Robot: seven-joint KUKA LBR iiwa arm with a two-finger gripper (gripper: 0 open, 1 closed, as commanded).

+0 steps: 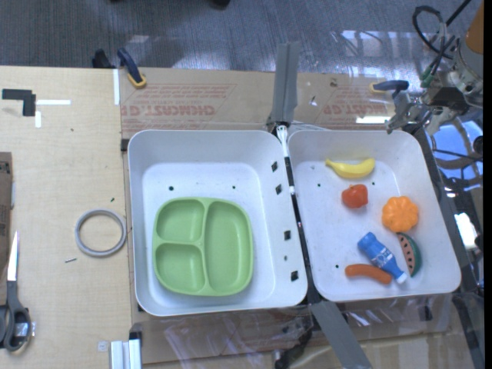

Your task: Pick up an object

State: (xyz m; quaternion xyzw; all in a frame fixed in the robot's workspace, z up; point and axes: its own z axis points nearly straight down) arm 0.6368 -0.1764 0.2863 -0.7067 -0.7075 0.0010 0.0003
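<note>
You have two smooth white bins side by side on the bench [61, 167]. The left bin [146, 160] holds a light green plastic plate [204, 246] with three hollow parts and rounded corners.

The right bin [319, 267] holds the toys. A curved yellow banana [350, 167] lies at the far side. Just near of it sits a small round red tomato [354, 196]. To the right of that is a bumpy orange pumpkin [400, 213]. A blue bottle [381, 257] with a white cap lies tilted toward the near right corner. A thin watermelon slice [410, 254] sits just right of the bottle, touching or almost touching it. A long orange sausage [368, 273] lies at the bottle's near side.

Your gripper [407, 115] hangs above the far right corner of the right bin, well apart from the toys. You cannot tell from here if the jaws are apart or closed. Nothing shows between them.

On the wooden bench, left of the bins, lies a flat grey ring [100, 231].
</note>
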